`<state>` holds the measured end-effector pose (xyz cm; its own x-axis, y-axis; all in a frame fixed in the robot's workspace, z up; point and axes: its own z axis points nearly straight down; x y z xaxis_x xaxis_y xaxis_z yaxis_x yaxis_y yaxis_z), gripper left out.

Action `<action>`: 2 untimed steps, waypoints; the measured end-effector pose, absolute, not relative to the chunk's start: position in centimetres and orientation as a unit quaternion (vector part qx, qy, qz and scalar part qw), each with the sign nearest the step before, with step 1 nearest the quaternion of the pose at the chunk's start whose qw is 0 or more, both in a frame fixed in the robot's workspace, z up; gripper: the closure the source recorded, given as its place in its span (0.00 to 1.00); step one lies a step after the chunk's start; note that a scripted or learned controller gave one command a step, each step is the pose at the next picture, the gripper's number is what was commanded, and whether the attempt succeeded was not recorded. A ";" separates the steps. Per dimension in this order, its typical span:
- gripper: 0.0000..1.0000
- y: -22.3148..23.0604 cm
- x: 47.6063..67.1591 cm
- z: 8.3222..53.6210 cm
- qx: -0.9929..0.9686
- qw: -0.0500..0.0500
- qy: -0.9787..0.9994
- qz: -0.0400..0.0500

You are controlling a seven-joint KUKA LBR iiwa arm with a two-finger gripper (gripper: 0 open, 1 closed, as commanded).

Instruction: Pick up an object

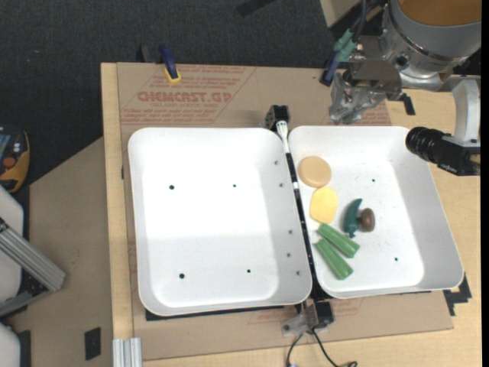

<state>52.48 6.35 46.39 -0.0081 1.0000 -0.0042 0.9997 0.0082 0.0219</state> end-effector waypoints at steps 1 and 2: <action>1.00 6.4 52.5 47.4 0.704 0.010 0.710 0.007; 1.00 6.4 52.6 48.5 0.704 0.012 0.710 0.009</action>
